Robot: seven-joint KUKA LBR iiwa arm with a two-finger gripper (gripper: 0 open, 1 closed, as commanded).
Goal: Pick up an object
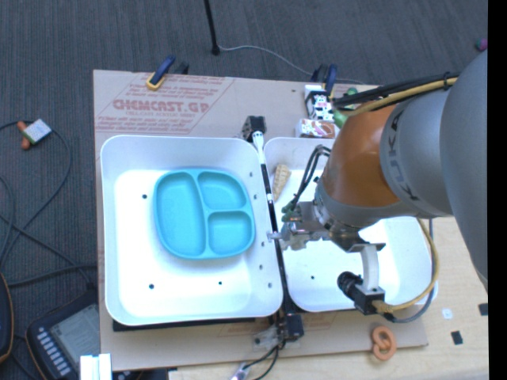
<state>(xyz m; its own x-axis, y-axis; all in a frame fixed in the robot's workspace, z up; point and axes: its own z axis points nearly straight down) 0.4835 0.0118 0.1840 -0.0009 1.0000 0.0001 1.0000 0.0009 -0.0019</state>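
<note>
Grey carpet surrounds a cardboard-topped bench. At centre right, the gripper hangs over the right bin; whether it is open cannot be told.

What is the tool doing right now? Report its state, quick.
Tool: low over the right bin near the divider; open or shut cannot be told, nothing seen held.

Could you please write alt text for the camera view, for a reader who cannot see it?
A grey robot arm with an orange band reaches from the right over the right white bin, its claw low beside the wall between the bins. The left white bin holds a blue divided plate; a small beige object lies in the right bin's far corner.
</note>
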